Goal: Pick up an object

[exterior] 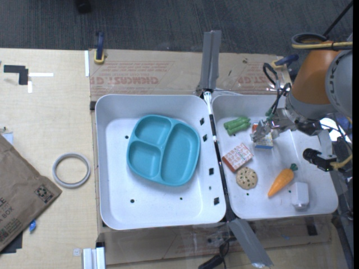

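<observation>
The gripper (pixel 263 132) hangs low in the right bin (pixel 314 209), over a small blue-and-white item (pixel 264 143) near the green toy (pixel 237 124), probably lining up a pick. Whether it is spread or pinching, I cannot tell; clutter hides the tips. The cookie (pixel 247 178), carrot (pixel 280 182) and card (pixel 237 156) lie nearby.

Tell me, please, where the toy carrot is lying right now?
The carrot lies in the right-hand bin, toward its near right part, tilted, with the cookie to its left and a small white block just to its right.
</observation>
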### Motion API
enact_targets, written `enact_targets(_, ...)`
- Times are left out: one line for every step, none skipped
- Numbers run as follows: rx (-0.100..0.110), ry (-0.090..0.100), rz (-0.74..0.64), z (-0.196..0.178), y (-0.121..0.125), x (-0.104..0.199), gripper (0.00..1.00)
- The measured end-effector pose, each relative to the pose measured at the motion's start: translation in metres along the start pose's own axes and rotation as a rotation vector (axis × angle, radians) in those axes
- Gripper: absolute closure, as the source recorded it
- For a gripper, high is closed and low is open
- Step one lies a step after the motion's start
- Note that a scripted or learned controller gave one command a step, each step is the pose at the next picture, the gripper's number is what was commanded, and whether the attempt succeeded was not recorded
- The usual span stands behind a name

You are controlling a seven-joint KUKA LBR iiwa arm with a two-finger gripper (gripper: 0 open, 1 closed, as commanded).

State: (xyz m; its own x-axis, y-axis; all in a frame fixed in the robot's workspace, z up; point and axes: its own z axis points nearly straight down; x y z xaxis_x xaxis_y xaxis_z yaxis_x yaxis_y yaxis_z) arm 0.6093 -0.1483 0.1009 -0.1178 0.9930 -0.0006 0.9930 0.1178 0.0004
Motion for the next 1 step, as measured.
enact_targets(0.002,-0.001,0.22,-0.0824,-0.002,-0.0218,1.0)
